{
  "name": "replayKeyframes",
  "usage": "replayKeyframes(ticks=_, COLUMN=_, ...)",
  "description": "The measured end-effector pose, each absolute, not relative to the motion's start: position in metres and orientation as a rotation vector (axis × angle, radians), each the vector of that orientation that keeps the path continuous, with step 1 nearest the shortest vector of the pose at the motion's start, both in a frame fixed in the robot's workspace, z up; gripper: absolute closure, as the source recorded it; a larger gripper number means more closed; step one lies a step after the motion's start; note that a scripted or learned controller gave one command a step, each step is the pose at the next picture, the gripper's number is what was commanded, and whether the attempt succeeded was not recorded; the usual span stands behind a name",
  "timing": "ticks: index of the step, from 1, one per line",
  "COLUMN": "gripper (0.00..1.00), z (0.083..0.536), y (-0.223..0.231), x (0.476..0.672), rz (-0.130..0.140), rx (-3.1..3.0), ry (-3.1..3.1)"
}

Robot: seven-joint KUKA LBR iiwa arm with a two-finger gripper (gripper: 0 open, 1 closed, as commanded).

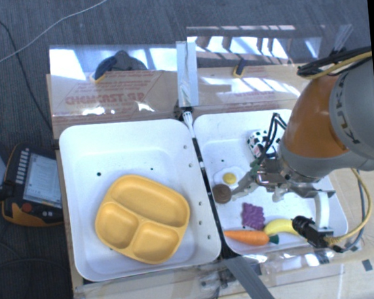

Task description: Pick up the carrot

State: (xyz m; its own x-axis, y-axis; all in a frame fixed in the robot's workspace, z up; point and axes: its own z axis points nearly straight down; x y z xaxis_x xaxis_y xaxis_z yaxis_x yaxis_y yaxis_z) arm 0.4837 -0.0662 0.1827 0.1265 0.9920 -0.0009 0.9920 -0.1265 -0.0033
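Observation:
The carrot [246, 237], orange with a green stub at its right end, lies flat along the front wall of the right bin [207, 143]. My gripper [262, 188] hangs over the middle of that bin, behind the carrot and just above the purple grapes [251, 215]. It is open, its two grey fingers spread apart with nothing between them. The carrot is untouched and in full view.
A banana [283, 226] lies against the carrot's right end. A fried egg [230, 177] and a brown cookie [222, 193] sit to the gripper's left, and a cow-patterned toy [257, 142] lies behind it. The left bin [76, 156] holds a yellow divided plate [142, 217].

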Motion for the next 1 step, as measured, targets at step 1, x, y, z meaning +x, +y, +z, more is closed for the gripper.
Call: replayKeyframes(ticks=1, gripper=0.00, z=0.1829, y=-0.0423, x=0.4839, rz=0.004, rx=-2.198, ry=-2.243)
